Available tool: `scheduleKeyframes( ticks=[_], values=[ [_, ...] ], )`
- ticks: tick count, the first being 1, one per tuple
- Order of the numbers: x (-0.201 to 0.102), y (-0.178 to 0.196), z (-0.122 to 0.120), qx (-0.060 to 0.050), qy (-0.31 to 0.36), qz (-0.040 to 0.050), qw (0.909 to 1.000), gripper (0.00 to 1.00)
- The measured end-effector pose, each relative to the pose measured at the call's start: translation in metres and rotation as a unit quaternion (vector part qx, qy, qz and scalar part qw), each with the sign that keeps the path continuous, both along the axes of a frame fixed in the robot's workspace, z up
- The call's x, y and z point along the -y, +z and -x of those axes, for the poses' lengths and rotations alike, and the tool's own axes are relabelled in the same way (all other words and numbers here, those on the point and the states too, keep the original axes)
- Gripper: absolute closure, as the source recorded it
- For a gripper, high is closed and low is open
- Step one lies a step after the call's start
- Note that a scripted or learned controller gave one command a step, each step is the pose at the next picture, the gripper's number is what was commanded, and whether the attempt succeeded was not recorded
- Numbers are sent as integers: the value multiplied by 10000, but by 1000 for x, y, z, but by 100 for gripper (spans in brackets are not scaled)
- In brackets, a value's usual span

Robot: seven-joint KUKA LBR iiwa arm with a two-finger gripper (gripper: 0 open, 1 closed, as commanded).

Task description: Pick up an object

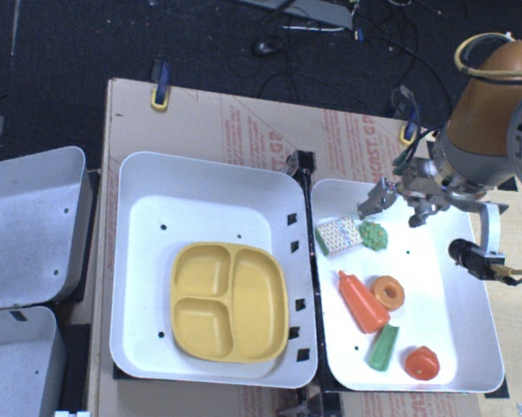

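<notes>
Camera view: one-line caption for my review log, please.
KUKA arm's open gripper hovers above the right bin of toy food, near the broccoli; yellow tray sits in the left bin.

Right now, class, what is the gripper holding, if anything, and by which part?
Nothing. The gripper hangs open above the right bin, with no object between its fingers; the broccoli lies just below it.

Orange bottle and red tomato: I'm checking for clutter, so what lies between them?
In the camera view, the green cucumber lies between the orange bottle and the red tomato.

Bright, even overhead light; soft shadows, mild glare on white bins (141,188), slightly grainy.
</notes>
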State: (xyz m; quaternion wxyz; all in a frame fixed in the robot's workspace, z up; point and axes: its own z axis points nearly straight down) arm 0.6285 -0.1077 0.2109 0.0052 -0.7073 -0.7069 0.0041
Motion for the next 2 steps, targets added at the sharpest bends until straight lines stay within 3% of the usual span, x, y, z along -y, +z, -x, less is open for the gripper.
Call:
scheduleKeyframes(
  ticks=[1,2],
  values=[
    [0,8,-3,65,10,8,10000,0],
    [-5,-56,0,39,4,6,10000,0]
  ],
)
